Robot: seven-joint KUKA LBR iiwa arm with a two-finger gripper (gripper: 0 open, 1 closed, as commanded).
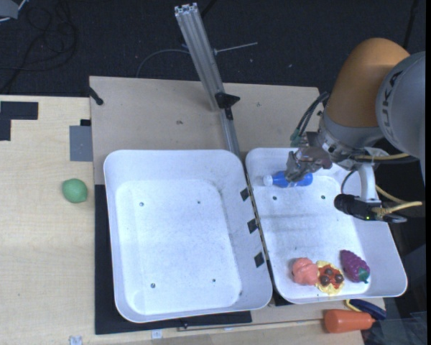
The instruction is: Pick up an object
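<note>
Hand (299,168) over blue bottle (287,180) — white cap, lying flat, rt bin (388,264).

The arm (388,92) reaches in from the right, its orange band uppermost and the grey wrist bent downward below it. The end effector (299,169) hangs at the wrist's lower left, pointing down. Cables loop alongside the wrist, on both sides of the end effector.
</note>
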